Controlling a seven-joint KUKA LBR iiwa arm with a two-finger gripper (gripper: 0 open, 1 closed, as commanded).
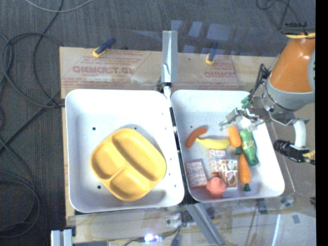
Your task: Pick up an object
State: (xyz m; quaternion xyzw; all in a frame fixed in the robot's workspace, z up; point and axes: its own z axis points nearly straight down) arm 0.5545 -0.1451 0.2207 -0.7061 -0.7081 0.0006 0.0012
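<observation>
Dark grey carpet with loose black cables is lying around the surface (77, 68), which is covered with brown cardboard and is carrying two shallow white bins side by side. Two small clamps with yellow and blue parts are sitting on its far edge.

The left bin (82, 106) is holding one yellow divided plate (128, 163) with three compartments, lying slightly turned near the middle.

The right bin (205, 104) is holding the small toy foods. A red sausage (196, 136) is lying tilted near the left wall, and a yellow banana (213, 143) is lying just beside it. A green bottle (248, 147) is lying near the right wall, with one orange carrot (234, 136) just to its left and another carrot (244, 169) below it. Two small printed packets (196, 172) and (224, 168) are lying near the front, and a pink round fruit (216, 187) is resting at the front wall.

The grey arm with the orange band is reaching in from the right. The claw (240, 116) is hanging over the far right part of the right bin, just above the upper carrot and the bottle. Its thin fingers are standing spread apart, and nothing is between them.
</observation>
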